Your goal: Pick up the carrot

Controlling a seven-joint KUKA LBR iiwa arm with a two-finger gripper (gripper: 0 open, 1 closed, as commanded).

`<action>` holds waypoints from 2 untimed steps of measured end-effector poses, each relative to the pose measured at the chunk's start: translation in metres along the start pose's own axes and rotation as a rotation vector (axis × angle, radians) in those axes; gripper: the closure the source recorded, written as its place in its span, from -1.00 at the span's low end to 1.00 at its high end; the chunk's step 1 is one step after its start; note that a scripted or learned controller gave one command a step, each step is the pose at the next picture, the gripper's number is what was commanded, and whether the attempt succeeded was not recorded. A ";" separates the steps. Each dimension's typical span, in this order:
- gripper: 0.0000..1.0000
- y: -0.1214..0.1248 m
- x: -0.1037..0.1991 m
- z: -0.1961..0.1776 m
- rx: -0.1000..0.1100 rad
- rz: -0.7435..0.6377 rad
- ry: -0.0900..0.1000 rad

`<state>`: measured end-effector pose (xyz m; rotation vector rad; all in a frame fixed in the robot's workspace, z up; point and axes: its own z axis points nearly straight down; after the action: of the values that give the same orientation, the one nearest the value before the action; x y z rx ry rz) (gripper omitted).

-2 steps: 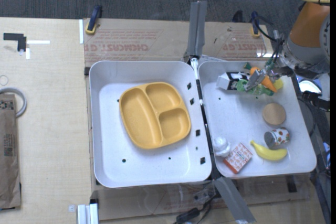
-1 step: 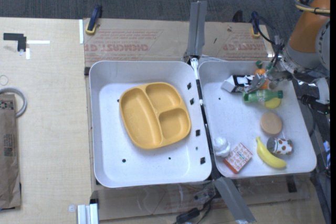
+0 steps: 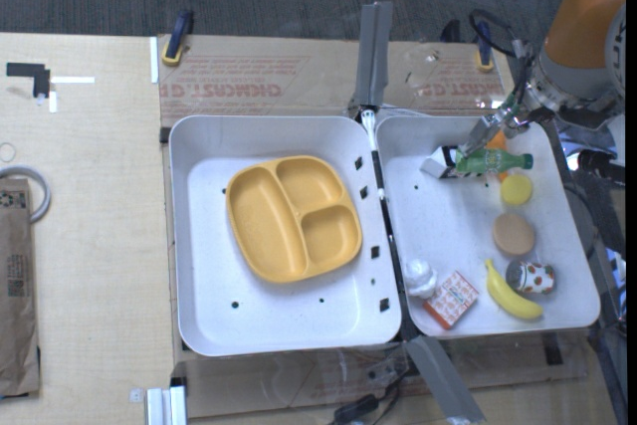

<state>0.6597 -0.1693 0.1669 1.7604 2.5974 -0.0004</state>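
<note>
The carrot (image 3: 497, 143) shows as a small orange sliver at the back of the right bin (image 3: 453, 224), just behind a green bottle (image 3: 495, 161). Most of it is hidden by the gripper and the bottle. My gripper (image 3: 498, 128) hangs directly over that orange sliver, coming down from the grey arm with the orange band (image 3: 585, 20) at the upper right. Whether the carrot is touched or held cannot be made out.
The right bin also holds a yellow lemon (image 3: 516, 189), a brown round disc (image 3: 515, 235), a banana (image 3: 513, 295), a small patterned can (image 3: 538, 278), a red-and-white packet (image 3: 453, 299) and a white lump (image 3: 418, 276). A yellow divided plate (image 3: 294, 217) lies in the left bin (image 3: 199, 244).
</note>
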 end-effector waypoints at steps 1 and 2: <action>-1.00 -0.094 0.029 -0.030 0.003 0.096 0.002; -1.00 -0.068 -0.006 -0.034 0.002 0.074 0.002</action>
<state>0.5987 -0.1999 0.2007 1.8572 2.5322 -0.0013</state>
